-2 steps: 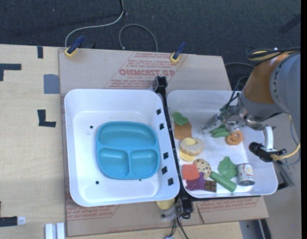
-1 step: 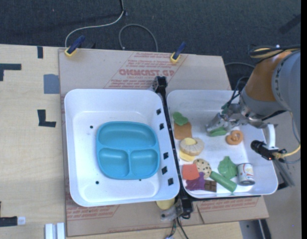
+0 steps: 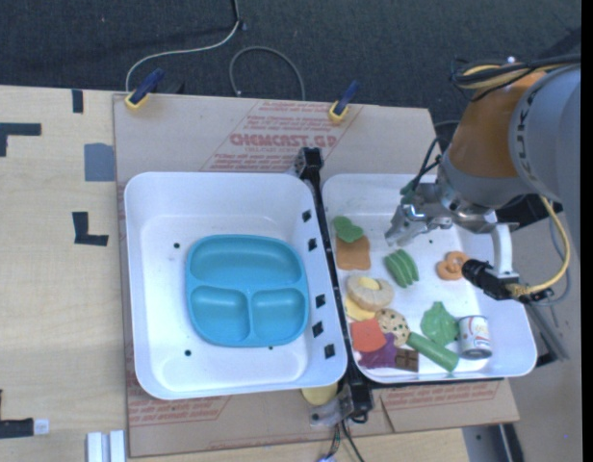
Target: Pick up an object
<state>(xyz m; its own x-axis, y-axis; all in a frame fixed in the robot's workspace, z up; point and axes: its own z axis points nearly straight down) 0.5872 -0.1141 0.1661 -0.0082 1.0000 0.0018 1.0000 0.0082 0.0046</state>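
White plastic forms the two shallow bins that are seen side by side on a cardboard-covered bench [image 3: 268,142], viewed from above at a slant. In the left bin [image 3: 152,210] a turquoise divided tray [image 3: 246,289] is laid flat. The right bin [image 3: 513,340] is scattered with small toy foods: a green leaf-shaped piece [image 3: 348,228] touching an orange-brown slab [image 3: 353,253] near the dividing wall, a striped green pickle-like piece [image 3: 402,267] in the middle, a small orange ring [image 3: 451,266] to its right, a pale round piece with a yellow centre [image 3: 370,291], a speckled cookie [image 3: 394,324], a red piece [image 3: 367,336], a purple piece [image 3: 380,356], a green leafy vegetable [image 3: 436,323] and a small tin can [image 3: 474,336] lying near the lower right corner.

The grey arm with its orange band [image 3: 494,128] is reached in from the right, and the gripper [image 3: 408,221] is held over the upper part of the right bin, just above the pickle-like piece. Whether the claw is spread or pressed together cannot be told from this angle. Nothing is seen between its tips.

The task is judged to be at an early stage: no object is lifted, and every item is lying on the bin floor. The descent, the closing on one piece and the lift are all left to be done. The pickle-like piece is judged the likeliest target, being nearest the gripper.
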